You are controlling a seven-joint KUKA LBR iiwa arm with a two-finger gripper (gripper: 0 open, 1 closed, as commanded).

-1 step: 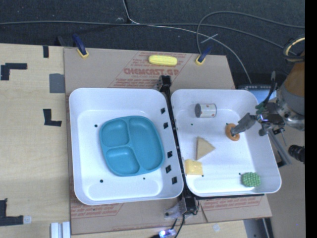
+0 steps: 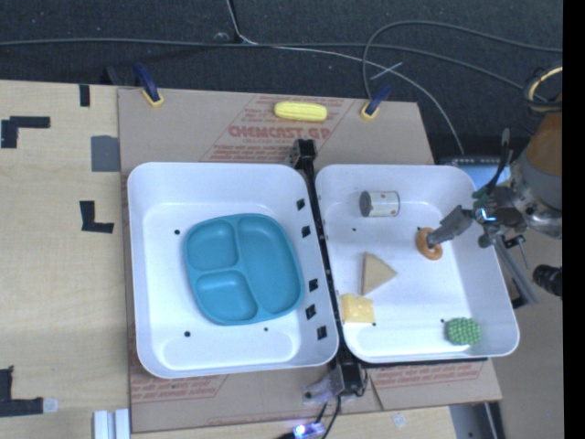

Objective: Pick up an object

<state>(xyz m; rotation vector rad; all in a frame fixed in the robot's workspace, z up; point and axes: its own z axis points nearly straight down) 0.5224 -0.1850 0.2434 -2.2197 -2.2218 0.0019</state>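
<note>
Bench: we see pale wood under a brown cardboard sheet (image 2: pixel 265 126), dark carpet behind.
Bins: left bin (image 2: pixel 151 245) holds a blue divided plate (image 2: pixel 242 268); right bin (image 2: pixel 484 273) holds the objects.
Objects: a grey cylinder (image 2: pixel 379 203), tan wedge (image 2: pixel 376 272), yellow block (image 2: pixel 356 309), green ball (image 2: pixel 462 331), orange ring (image 2: pixel 430 244).
Gripper (image 2: pixel 440 236): at the orange ring; we cannot tell its jaw state.
Outside: a yellow piece (image 2: pixel 300 112) on the cardboard.

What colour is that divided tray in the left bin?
The divided tray is teal blue, seen plainly in the camera view from above.
</note>
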